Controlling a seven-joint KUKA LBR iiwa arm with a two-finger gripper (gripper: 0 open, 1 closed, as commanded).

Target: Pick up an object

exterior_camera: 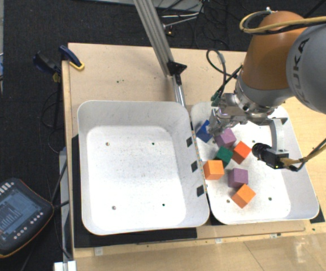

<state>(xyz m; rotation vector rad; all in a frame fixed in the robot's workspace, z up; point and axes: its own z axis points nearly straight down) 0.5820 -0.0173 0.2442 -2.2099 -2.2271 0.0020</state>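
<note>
Several small blocks lie in the right bin (pixel 298 205): a blue one (pixel 203 132), a purple one (pixel 228 137), a green one (pixel 225 154), an orange one (pixel 242 151), another orange one (pixel 213 169), a second purple one (pixel 237 177) and a third orange one (pixel 243 195). My gripper (pixel 226 123) hangs low over the bin's upper left part, right above the upper purple block and beside the blue one. The wrist hides part of the bin behind it.
The left bin (pixel 89 151) adjoins the right one. A slanted metal pole (pixel 157 38) ends near the bins' shared top edge. A black fitting (pixel 267 154) sticks out on the arm's right. A teach pendant (pixel 10 216) lies off the bench at lower left.
</note>
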